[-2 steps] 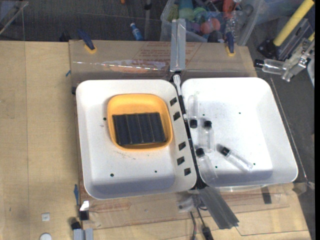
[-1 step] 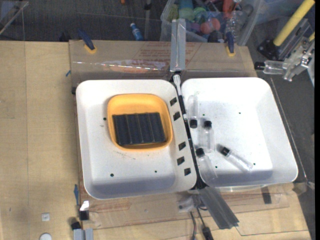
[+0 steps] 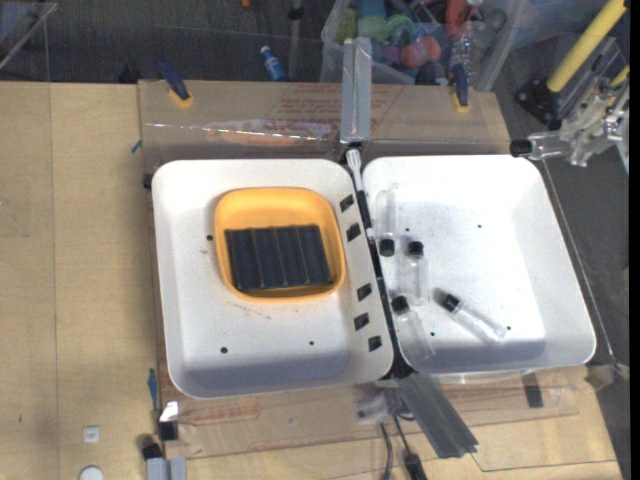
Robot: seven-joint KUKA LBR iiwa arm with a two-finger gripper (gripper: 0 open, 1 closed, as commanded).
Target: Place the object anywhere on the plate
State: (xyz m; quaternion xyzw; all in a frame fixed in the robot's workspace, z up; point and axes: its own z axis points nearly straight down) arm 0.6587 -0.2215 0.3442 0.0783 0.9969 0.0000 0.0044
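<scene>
Although the gripper point(image 3: 590, 133) sits beyond the right bin point(image 3: 520, 183), its state cannot be told. Clear vials point(image 3: 470, 313) lie in that bin, well apart from the yellow plate point(image 3: 225, 208). Judged light, rigid, slippery, breakable: grasp mid-barrel.

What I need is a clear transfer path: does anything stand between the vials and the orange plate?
The two bins' adjoining rims, lined with black tabs, run between the vials and the orange plate. A dark ribbed slab already covers most of the plate's middle.
</scene>
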